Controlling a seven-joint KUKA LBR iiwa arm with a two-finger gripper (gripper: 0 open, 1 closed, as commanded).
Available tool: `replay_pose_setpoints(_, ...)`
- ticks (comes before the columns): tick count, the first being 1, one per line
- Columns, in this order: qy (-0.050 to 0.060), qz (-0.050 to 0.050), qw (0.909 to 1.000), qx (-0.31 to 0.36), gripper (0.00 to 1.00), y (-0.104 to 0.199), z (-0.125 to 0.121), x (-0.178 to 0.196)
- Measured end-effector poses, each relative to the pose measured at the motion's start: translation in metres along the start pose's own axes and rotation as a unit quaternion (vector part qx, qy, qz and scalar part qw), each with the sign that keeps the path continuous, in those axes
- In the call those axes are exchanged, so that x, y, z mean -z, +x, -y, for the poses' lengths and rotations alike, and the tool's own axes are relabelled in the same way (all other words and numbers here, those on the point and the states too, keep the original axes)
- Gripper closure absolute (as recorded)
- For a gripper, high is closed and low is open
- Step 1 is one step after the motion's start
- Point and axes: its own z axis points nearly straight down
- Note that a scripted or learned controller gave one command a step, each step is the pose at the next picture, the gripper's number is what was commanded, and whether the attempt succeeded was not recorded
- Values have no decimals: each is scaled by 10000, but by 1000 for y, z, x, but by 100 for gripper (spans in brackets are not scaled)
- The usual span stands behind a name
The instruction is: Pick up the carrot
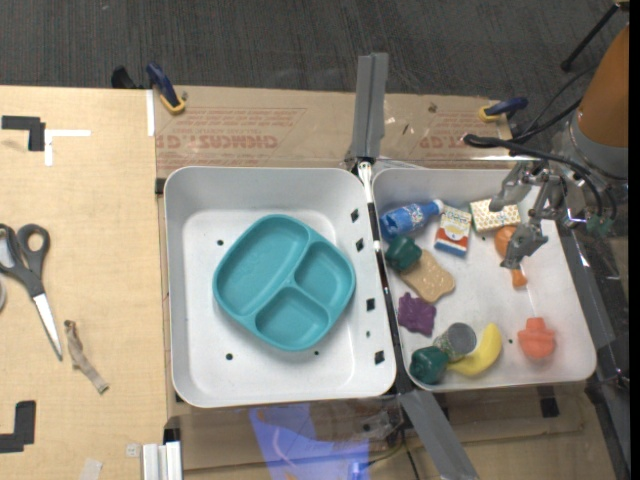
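Note:
The carrot [507, 237] is a small orange piece lying in the right bin [580, 298], near its far right side. Its thin tip [519, 279] points toward the front. My gripper [518, 252] reaches in from the right and hangs directly over the carrot, covering its middle. Whether it touches the carrot I cannot tell.
The right bin also holds a blue bottle [411, 215], a small carton [453, 231], a tan box [494, 214], bread [430, 280], a purple toy [416, 315], a can [459, 340], a banana [483, 353] and an orange toy [536, 338]. A teal divided plate [285, 281] sits in the left bin.

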Motion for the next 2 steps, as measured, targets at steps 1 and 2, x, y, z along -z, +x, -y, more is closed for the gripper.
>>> replay_pose_setpoints(1,2,5,9989,479,0,-41,75,-64)
replay_pose_setpoints(2,5,12,9945,1048,0,-42,74,-51)
